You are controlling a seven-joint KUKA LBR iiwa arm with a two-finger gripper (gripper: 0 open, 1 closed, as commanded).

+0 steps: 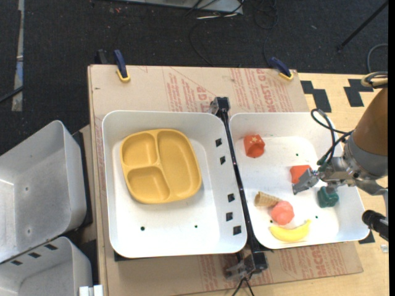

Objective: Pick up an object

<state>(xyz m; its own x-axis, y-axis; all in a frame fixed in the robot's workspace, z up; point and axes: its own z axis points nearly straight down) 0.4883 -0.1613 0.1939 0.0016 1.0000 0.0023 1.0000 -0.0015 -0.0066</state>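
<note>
My gripper (304, 184) reaches in from the right and hangs low over the right bin (345, 227). Its tip is right beside an orange-red block (300, 172), touching or overlapping that block's lower edge. A dark green toy (328, 197) lies just right of the gripper, under the wrist. Further left are a red block (253, 145) near the bin's back, a waffle cone (266, 198), a pink ball (282, 213) and a yellow banana (290, 232) at the front.
The left bin (117, 227) holds a yellow divided plate (161, 165). A black divider (233, 177) runs between the two bins. Grey tubs (31, 184) stand off the bench to the left. Cables trail from the arm at the right.
</note>
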